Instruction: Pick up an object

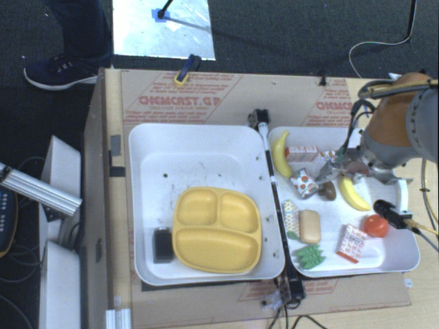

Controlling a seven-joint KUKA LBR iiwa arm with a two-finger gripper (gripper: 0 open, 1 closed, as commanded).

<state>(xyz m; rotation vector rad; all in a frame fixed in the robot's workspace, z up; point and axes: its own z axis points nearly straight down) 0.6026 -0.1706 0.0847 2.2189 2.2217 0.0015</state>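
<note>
Camera view, pincer [334,172] in rt bin, banana [354,192] just beside, grip state unclear

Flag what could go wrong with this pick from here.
Crowding: near the gripper, a small packet, a brown item and a banana lie packed together, so closing may nudge or catch two things. The second banana hugs the right bin's wall, leaving little finger room there.

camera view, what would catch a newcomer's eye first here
The big yellow divided plate in the left bin, with a small black block beside it. Then the right bin, crowded with toy food: two bananas, a red tomato, a bread roll and green pieces. The grey and orange arm leans over that bin's far right corner.
</note>
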